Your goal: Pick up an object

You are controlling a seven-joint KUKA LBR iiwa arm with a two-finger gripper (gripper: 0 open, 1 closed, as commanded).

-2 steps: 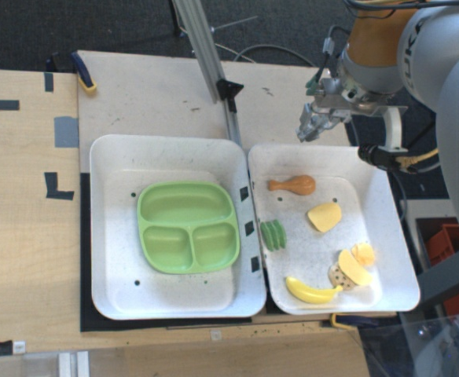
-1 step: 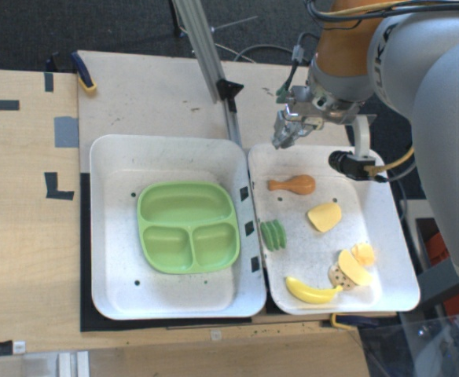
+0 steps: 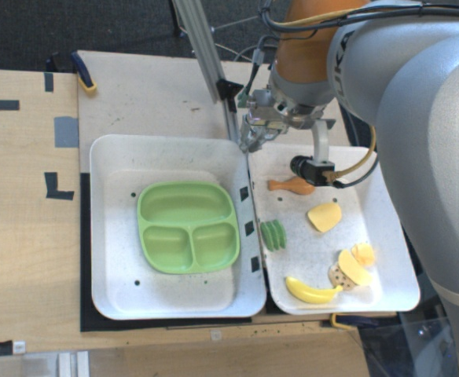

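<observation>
The tool (image 3: 255,136) hangs at the far edge of the bins, right over the spot where the two bins meet at their back corners. Its metal tip is small and partly lost against the pole behind it, so I cannot tell whether it is released or clenched, and nothing can be seen held in it.

Nearest to it is the orange drumstick (image 3: 291,185), lying in the right bin (image 3: 387,210) towards the viewer and a little to the right of the tool. Its long axis runs roughly left to right across the bin, thin end to the left, fat end under a black fitting on the arm.

Further out in the same bin are a yellow wedge (image 3: 324,217), a green ribbed piece (image 3: 273,235) close to the inner wall, a pale yellow cluster (image 3: 355,267) and a banana (image 3: 312,291) near the front edge.

The left bin (image 3: 108,234) carries a green divided plate (image 3: 188,226), well apart from the tool.

My reading is that no pick has been made yet. Most of the small things lie forward and to the right of the tool, so the coming move would likely be a short reach that way and down, and for the drumstick the grip should close across its narrow width
</observation>
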